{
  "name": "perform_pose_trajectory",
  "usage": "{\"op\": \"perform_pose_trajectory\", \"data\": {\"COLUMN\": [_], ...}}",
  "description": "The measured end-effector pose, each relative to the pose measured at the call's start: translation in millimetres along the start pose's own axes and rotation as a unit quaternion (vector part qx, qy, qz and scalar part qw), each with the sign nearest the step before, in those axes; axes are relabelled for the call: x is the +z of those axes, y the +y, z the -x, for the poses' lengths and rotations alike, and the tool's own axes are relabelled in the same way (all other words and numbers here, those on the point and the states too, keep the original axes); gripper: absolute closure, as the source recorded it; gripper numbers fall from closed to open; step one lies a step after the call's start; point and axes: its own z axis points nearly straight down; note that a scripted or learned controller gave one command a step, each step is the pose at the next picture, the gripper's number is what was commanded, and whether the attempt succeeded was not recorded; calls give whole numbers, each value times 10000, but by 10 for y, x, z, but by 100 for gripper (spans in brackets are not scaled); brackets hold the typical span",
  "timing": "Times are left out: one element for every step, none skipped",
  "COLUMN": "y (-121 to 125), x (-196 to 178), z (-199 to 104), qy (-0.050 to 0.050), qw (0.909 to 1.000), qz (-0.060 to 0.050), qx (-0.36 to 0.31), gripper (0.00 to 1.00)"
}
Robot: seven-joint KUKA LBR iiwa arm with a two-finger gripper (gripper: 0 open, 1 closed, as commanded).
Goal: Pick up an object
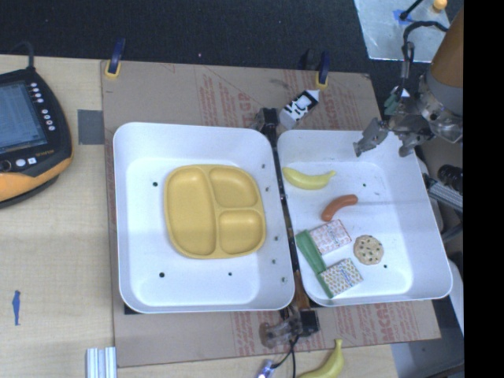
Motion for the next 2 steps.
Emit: {"op": "perform_pose_trajectory", "data": {"y": [-145,-357], "x": [1572,1596], "z": [-81,-192], "qy": [1,-2], "qw": [10000,10000], "qz": [-20,-7], "qx": [-4,1], "gripper": [0,0]}}
